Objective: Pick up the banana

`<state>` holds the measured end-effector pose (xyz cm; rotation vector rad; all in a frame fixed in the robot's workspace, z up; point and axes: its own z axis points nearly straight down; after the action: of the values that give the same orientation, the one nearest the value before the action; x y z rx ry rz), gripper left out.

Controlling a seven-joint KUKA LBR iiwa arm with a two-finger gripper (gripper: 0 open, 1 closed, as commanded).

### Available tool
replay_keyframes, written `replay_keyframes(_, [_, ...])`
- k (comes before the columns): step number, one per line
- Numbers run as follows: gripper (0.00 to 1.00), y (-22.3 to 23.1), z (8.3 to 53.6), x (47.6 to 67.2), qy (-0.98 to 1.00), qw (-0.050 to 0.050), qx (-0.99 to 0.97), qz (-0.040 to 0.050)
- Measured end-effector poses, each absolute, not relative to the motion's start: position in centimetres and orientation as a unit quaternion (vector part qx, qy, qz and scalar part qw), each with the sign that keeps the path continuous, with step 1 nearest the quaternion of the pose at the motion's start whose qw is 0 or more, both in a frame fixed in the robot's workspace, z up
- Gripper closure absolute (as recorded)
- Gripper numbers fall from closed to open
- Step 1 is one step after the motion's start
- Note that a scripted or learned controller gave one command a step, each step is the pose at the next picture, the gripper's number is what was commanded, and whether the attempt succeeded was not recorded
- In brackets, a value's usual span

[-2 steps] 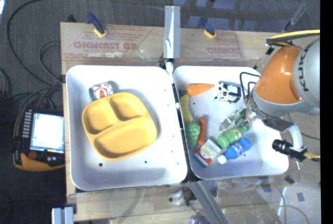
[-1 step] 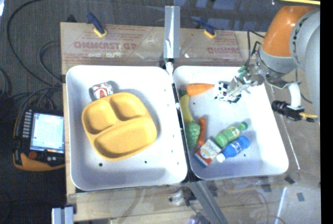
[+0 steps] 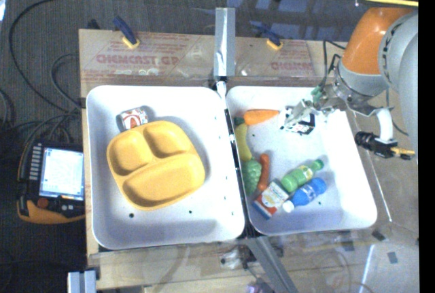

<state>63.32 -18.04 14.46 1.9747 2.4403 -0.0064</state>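
- Two bins sit side by side on the bench: the left bin (image 3: 102, 169) and the right bin (image 3: 353, 176), their inner walls touching.
- In the left bin, a divided tray (image 3: 156, 164) lies near the middle; a small can (image 3: 132, 117) lies at the tray's far left corner, touching it.
- In the right bin, the banana (image 3: 241, 141) lies along the left wall.
- A carrot (image 3: 262, 116) lies just beyond the banana's far end.
- The gripper (image 3: 299, 116) hangs right of the carrot, over the far part of the right bin.
- Nearer the front, a cluster: a pepper (image 3: 252, 175) beside a chili (image 3: 263, 169), then a carton (image 3: 271, 199), and two bottles (image 3: 302, 176) (image 3: 307, 193) side by side on its right.
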Motion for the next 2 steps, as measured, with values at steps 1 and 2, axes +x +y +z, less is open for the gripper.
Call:
replay_keyframes(1, [0.00,-17.4,10.9,56.4,0.787,-0.001,0.616,-0.0013])
replay_keyframes(2, [0.00,-20.8,11.0,66.5,0.812,-0.009,0.584,-0.0046])
